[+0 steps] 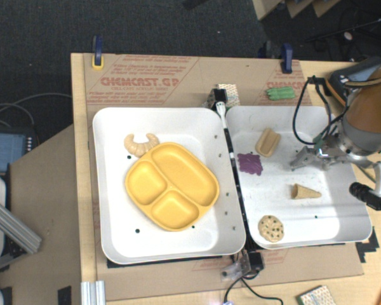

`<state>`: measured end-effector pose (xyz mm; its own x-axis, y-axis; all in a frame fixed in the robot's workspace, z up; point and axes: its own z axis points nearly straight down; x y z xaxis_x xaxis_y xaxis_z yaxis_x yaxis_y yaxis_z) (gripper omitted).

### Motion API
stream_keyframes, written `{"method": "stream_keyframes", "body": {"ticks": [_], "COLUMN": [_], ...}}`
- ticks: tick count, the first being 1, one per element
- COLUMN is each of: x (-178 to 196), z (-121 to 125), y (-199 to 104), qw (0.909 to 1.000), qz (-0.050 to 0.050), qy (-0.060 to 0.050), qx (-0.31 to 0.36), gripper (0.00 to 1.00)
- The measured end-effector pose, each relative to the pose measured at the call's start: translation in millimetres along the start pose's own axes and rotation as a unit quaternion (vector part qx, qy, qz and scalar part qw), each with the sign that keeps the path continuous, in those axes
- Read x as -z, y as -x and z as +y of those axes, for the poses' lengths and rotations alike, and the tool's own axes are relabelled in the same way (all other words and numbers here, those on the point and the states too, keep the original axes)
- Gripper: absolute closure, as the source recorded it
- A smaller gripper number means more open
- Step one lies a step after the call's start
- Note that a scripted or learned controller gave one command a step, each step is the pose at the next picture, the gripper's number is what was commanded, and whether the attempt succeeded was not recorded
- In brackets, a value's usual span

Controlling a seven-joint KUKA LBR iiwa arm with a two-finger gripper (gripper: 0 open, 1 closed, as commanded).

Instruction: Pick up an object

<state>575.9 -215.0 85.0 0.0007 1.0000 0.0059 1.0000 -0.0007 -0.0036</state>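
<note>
**A:** Where is the claw (310, 158)?

**B:** Over the right bin (343, 234), near its right side, at the end of the grey arm (362, 116) that comes in from the right. Whether it is open or closed I cannot tell; the metal parts are small and blurred, and I see nothing gripped in it.

**A:** What lies closest to it?

**B:** A tan wedge (304, 192), like a small cone on its side, just below it on the bin floor. To the claw's left lies a tan block (267, 142), tilted, and below-left of that a purple lump (249, 164) close to the bin's left wall. A chocolate-chip cookie (270, 228) sits near the front edge, apart from the rest.

**A:** And the other bin?

**B:** The left bin (108, 189) holds a yellow divided plate (171, 185) with three compartments. A pale curved piece (141, 144), croissant-like, touches the plate's upper-left rim.

**A:** Anything outside the bins?

**B:** A green object (280, 94) rests on the worktop (146, 81) behind the right bin.
</note>
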Motion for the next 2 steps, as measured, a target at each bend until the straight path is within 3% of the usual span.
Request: {"method": "stream_keyframes", "body": {"ticks": [1,2], "x": [-0.5,9.6], "z": [-68.3,-65.0], "y": [0.8,1.4], "qw": [1.0,1.0], "qz": [0.0,-0.003], "qy": [-0.001,0.003], "qx": [0.0,0.0], "gripper": [0.0,1.0]}}
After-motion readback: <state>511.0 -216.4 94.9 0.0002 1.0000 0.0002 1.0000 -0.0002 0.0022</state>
